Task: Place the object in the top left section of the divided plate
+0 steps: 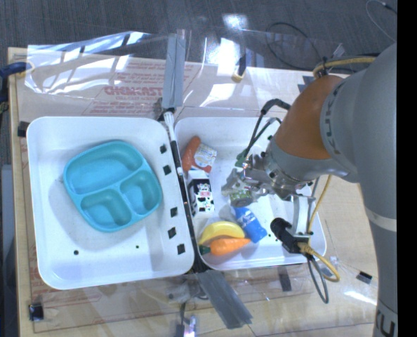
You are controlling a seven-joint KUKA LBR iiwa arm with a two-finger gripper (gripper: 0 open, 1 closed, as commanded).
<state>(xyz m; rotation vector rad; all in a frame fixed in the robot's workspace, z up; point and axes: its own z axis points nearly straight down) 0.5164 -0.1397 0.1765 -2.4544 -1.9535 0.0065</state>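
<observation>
A light blue divided plate (111, 185) with three sections lies in the left bin (50, 258). My gripper (242, 190) hangs low over the middle of the right bin (314, 241), just above a blue and white packet (251, 224). A yellow banana (219, 230) and an orange carrot (229, 246) lie at that bin's front. A black and white cube (203, 195) sits to the gripper's left, and an orange and white item (196, 155) lies further back.
A row of black clips (175, 203) runs along the divider between the two bins. A clear plastic sheet (124, 69) covers the bench behind the bins. Cables (317, 269) trail off the wrist over the right bin's front corner.
</observation>
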